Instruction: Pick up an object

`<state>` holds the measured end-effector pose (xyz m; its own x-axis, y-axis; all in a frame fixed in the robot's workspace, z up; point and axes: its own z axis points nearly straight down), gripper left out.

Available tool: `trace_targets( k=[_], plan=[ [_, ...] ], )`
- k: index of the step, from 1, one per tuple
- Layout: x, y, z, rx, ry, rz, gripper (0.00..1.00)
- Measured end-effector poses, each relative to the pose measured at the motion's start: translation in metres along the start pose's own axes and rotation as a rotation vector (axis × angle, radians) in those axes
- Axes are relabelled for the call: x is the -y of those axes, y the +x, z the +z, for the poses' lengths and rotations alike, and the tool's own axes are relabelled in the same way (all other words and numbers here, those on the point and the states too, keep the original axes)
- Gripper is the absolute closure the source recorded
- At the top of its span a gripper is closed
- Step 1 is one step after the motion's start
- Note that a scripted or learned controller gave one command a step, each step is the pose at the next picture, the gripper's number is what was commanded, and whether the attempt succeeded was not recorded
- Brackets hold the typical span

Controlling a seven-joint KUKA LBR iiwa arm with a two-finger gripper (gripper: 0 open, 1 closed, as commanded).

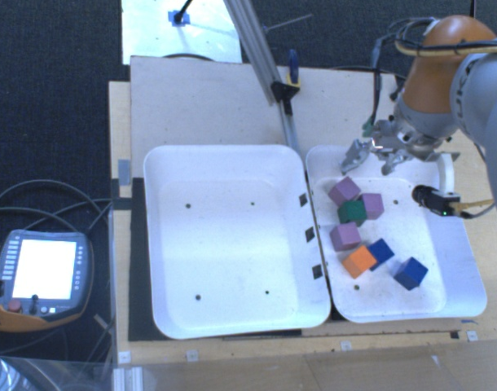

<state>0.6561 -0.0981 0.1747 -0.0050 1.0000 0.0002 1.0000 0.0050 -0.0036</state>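
Camera view, purple cube [344, 191], matte, tilted, below open hand [369, 160]

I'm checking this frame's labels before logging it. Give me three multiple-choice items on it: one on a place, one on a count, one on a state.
1. Where do the blocks lie?
A. left bin
B. right bin
C. bare bench

2. How many purple blocks?
A. one
B. three
C. five

3. How is the gripper?
A. open above the bin, holding nothing
B. clamped on the orange block
C. resting in the left bin

Key:
1 B: all lie in the right bin.
2 B: purple blocks at.
3 A: the gripper has spread fingers, nothing between them.
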Motion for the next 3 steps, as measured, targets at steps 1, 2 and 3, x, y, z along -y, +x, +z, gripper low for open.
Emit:
trace_targets(
  k=[1,2,3],
  plan=[
    [0.010,0.002,0.048,0.000,0.000,0.002,0.00],
    [0.007,0.002,0.034,0.000,-0.008,0.000,1.00],
    [0.001,0.004,-0.031,0.001,-0.013,-0.001,1.00]
  ],
)
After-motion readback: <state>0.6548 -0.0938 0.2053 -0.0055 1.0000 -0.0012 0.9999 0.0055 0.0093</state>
